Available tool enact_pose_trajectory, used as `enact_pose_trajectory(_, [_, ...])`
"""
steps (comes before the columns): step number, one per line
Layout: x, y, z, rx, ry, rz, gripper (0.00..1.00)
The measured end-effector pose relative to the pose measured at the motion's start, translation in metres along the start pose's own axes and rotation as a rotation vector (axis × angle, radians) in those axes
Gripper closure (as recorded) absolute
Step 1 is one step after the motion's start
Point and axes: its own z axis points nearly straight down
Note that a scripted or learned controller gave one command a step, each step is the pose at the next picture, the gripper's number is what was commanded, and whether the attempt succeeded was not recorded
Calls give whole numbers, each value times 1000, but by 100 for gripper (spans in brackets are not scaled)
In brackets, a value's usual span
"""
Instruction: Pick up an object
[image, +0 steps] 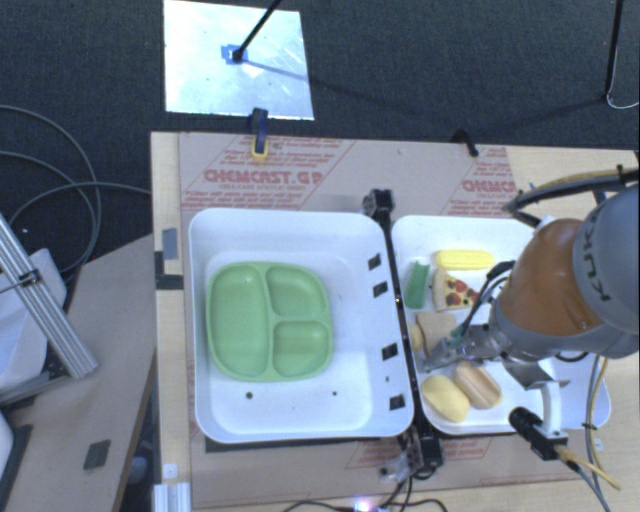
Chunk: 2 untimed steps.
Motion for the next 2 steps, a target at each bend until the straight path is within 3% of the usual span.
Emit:
enact_pose_trajectory(1, [-3,3,-12,-7,-5,3,100])
enact_pose_trajectory(2, [21,39,-150,-11,0,-9,100])
